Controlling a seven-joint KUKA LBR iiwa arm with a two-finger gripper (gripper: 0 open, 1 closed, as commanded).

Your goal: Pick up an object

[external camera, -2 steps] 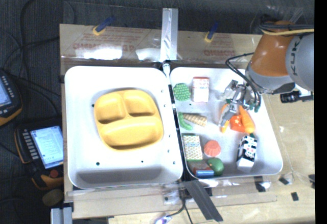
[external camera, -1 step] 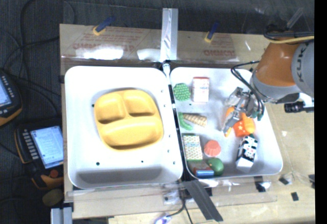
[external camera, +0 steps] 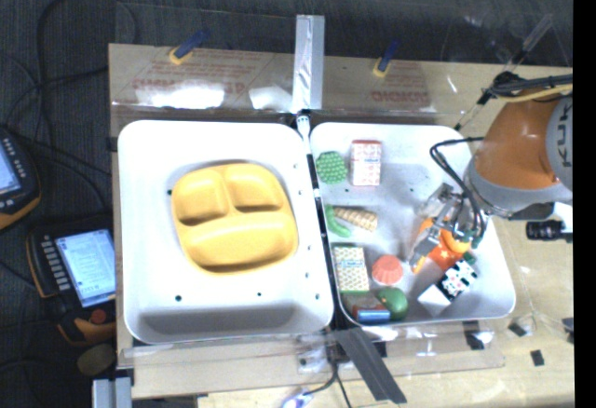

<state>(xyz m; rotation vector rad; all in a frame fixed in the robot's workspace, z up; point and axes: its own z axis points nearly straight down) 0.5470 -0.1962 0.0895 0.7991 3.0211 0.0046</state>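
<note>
Clutter fills the right bin (external camera: 484,290), and we take that as the reason the arm (external camera: 521,155) reaches there, since a pick needs candidates. The left bin (external camera: 140,304) carries a yellow divided tray (external camera: 235,215), so it looks like the drop side. We see the end effector (external camera: 438,238) low over the right bin's near right part, just beside an orange object (external camera: 452,252) and a black-and-white box (external camera: 456,280); that orange piece seems the likely target, though we judge this only from closeness. We cannot tell whether it has closed on anything, because the wrist hides the tips. The other candidates lie toward the divider: a green round item (external camera: 331,166), a red-and-white carton (external camera: 366,162), a cone-like piece (external camera: 357,218), a green patterned box (external camera: 349,266), a pink round item (external camera: 387,268) and a green item (external camera: 395,302) at the near wall. They sit close together, so a slanted approach could nudge neighbours. The worktop (external camera: 214,80) beyond the bins bears taped plastic sheeting.
</note>
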